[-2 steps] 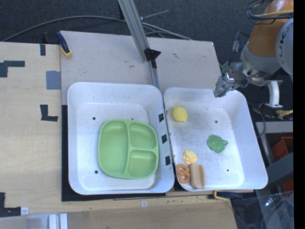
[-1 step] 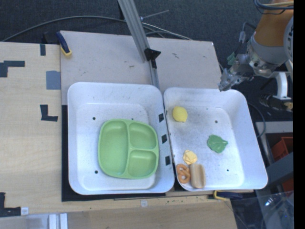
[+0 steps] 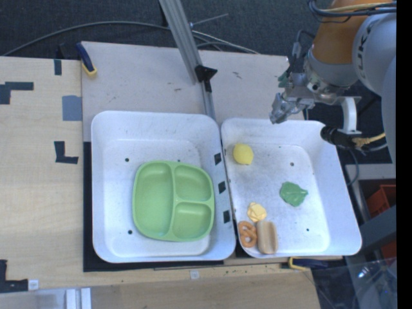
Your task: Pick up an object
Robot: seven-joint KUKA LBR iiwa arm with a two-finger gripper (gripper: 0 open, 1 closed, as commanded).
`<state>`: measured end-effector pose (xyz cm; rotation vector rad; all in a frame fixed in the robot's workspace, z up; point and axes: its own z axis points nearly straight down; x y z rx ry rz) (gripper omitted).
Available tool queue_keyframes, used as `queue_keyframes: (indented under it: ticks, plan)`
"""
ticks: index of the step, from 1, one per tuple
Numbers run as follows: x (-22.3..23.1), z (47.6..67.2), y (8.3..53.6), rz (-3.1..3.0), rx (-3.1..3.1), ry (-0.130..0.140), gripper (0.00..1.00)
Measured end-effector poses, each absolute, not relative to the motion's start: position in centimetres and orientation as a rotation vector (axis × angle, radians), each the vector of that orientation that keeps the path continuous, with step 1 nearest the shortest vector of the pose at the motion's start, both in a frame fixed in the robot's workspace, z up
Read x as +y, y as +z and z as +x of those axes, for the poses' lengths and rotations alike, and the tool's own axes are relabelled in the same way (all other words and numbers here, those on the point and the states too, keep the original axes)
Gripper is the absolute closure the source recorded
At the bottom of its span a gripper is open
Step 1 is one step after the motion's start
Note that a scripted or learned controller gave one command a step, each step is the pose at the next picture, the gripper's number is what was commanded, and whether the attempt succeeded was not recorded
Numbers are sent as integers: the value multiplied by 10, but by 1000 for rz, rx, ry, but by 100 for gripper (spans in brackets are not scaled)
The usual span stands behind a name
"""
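Note:
The right bin (image 3: 335,192) holds a yellow lemon-like ball (image 3: 243,154) near its back left, a green leafy piece (image 3: 293,194) toward the right, and a small yellow piece (image 3: 256,211), a pretzel (image 3: 246,234) and a hot dog bun (image 3: 266,237) together at the front. My gripper (image 3: 280,113) hangs above the back rim of the right bin, up and to the right of the yellow ball, apart from every object. Nothing shows between its fingers.
The left bin (image 3: 103,172) holds a green divided plate (image 3: 172,200). A slanted metal pole (image 3: 183,31) rises behind the bins. The grey arm with its orange band (image 3: 351,18) fills the top right, with cables at the right bin's far corner.

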<state>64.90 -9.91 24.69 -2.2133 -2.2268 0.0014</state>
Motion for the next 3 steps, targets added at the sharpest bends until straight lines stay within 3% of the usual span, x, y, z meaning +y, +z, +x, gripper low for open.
queue_keyframes:
  ticks: [3]
  plan:
    - [70, 661, 228, -2211, -2230, -2, 100]
